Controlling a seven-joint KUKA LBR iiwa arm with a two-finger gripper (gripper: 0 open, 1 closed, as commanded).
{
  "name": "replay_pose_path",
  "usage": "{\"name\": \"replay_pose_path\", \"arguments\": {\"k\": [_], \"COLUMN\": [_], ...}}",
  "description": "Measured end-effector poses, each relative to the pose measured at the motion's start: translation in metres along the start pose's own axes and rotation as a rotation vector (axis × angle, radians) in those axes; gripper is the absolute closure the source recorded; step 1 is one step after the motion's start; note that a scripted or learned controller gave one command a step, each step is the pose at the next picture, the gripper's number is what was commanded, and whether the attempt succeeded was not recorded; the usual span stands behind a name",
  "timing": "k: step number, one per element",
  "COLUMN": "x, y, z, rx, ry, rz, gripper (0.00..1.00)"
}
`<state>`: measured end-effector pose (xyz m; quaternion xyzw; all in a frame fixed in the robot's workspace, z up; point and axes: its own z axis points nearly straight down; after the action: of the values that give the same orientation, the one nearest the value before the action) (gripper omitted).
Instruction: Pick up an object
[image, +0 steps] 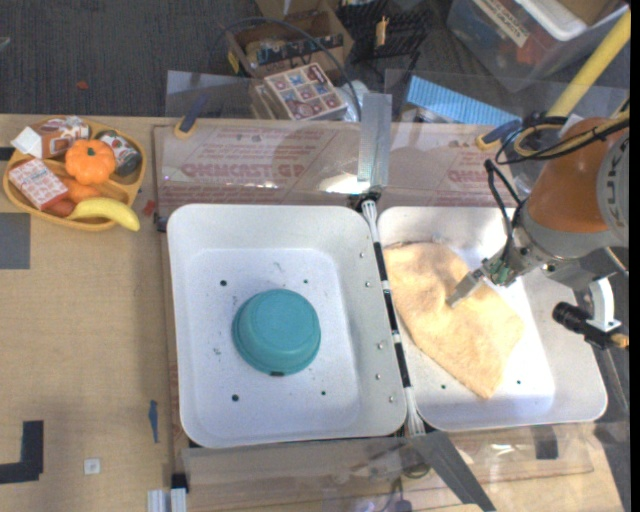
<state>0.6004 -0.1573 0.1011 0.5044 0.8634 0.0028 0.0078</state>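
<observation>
Cloth (455, 315), pale yellow and crumpled, lies flat in the right white bin (570, 395). From the right, the grey arm with its orange band (570, 190) leans down and left, bringing the end effector (468, 289) onto the cloth's upper middle. Whether its tips are apart or together cannot be told. A teal bowl (277, 331) sits upside down in the left bin (200, 250).

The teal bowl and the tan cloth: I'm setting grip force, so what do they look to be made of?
The upturned teal bowl in the left white bin looks like moulded plastic: even colour, smooth matt surface, soft sheen. The tan cloth in the right white bin looks like soft woven or terry fabric: limp, creased, fuzzy-edged. The exact fibre can't be told.
</observation>
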Motion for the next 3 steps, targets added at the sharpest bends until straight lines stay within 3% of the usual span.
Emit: {"name": "replay_pose_path", "arguments": {"k": [1,2,3], "x": [-0.012,-0.012,0.033], "y": [0.062,0.064,0.098], "z": [0.013,0.001,-0.093], "rx": [0.01,0.004,0.009], "ry": [0.006,0.002,0.007], "rz": [-0.069,-0.071,-0.072], "gripper": [0.0,1.0,1.0]}}
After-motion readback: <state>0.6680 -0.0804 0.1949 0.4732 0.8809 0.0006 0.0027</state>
